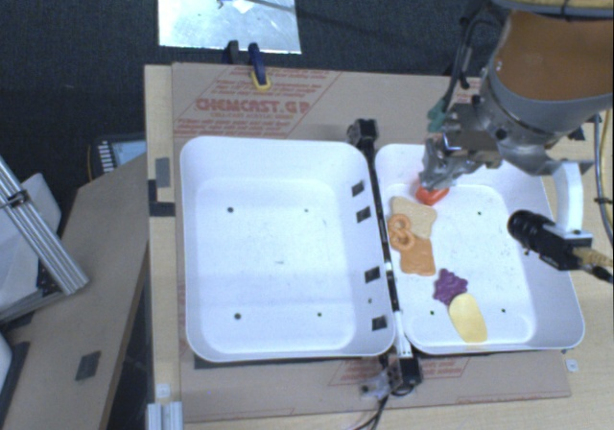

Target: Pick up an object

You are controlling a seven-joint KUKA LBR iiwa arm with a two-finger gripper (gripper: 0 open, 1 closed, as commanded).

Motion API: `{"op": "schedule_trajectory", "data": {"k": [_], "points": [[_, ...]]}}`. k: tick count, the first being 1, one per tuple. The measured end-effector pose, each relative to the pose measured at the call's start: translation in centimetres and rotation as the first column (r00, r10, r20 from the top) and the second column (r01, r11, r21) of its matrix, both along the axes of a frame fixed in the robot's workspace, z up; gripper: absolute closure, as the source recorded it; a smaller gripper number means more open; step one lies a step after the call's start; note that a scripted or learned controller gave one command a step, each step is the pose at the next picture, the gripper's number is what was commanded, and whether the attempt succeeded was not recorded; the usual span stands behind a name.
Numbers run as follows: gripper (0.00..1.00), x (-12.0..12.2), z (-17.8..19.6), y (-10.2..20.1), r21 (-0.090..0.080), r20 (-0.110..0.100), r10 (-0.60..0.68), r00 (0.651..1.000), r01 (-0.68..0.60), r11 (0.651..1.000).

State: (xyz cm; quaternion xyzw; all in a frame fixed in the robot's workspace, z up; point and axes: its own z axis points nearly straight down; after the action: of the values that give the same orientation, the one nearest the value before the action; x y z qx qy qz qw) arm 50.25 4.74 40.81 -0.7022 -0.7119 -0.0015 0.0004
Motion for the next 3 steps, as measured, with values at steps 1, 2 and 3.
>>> {"op": "schedule_trajectory", "data": {"k": [1, 2, 3], "points": [[1.00, 0.6, 13.5, 2.8, 0.001, 0.017, -0.006, 1.000, 0.006, 1.000], [1.00, -1.8, -5.1, 10.2, -0.005, -0.017, -0.004, 1.000, 0.004, 1.000], [1.00, -1.6, 4.5, 13.4, 0.003, 0.009, -0.006, 1.000, 0.006, 1.000]]}}
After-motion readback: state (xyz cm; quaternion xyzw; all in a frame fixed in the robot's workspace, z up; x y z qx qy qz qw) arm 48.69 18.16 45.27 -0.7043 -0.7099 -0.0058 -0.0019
